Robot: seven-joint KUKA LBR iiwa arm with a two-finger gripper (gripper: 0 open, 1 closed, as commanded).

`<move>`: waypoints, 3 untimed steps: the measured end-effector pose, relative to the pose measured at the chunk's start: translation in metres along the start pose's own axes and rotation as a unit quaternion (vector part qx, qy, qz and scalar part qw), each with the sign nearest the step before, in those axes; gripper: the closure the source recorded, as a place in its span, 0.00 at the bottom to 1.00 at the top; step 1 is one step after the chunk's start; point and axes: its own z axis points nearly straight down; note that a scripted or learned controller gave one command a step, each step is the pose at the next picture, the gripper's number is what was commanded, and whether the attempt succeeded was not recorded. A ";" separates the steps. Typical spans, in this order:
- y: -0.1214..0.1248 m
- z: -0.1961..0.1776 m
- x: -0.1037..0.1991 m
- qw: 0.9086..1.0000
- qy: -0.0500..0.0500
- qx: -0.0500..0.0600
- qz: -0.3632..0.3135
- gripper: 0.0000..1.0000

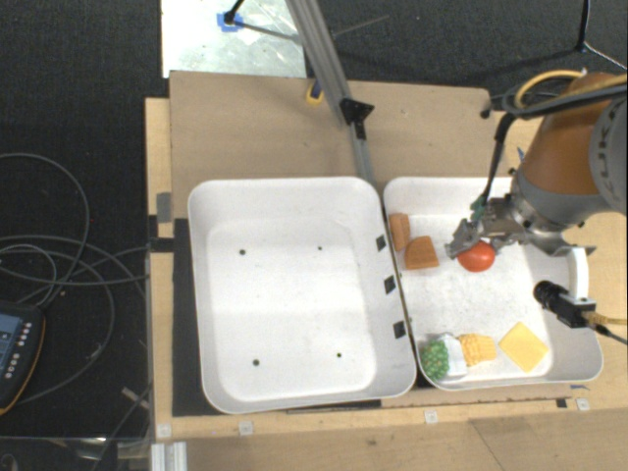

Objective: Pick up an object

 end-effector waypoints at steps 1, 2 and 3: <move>0.001 -0.026 0.000 1.000 0.000 0.001 0.000 1.00; 0.000 -0.032 0.044 1.000 0.001 0.002 -0.002 1.00; -0.006 -0.031 0.107 1.000 0.002 0.003 -0.003 1.00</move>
